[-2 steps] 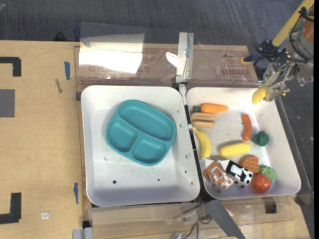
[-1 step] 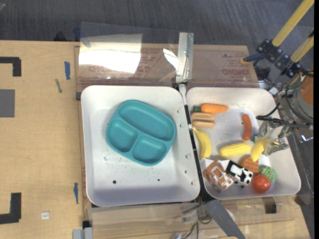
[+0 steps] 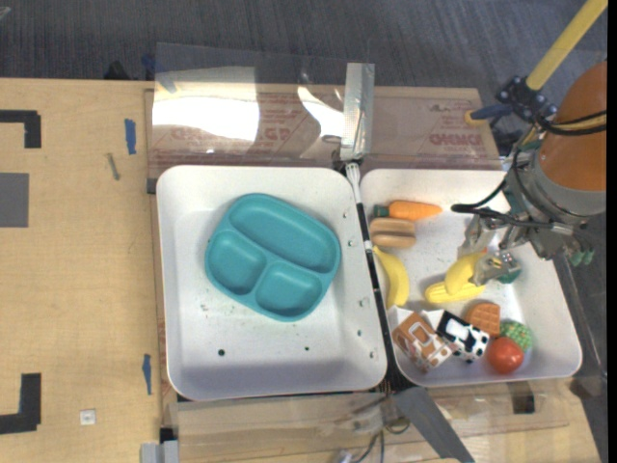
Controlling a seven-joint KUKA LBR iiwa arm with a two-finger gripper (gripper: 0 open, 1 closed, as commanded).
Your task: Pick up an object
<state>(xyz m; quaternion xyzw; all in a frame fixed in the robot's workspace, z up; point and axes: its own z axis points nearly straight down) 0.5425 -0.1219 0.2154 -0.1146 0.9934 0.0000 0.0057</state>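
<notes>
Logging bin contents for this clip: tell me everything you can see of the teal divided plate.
The teal divided plate lies flat, right way up, in the left white bin, above the middle of the bin floor. It looks like matte moulded plastic, a rounded rectangle turned at a slant to the bin walls. Raised ridges split it into three compartments: a long one along its upper right and two smaller ones below. Nothing lies in it and nothing touches it but the bin floor. The gripper is over the other bin.
</notes>
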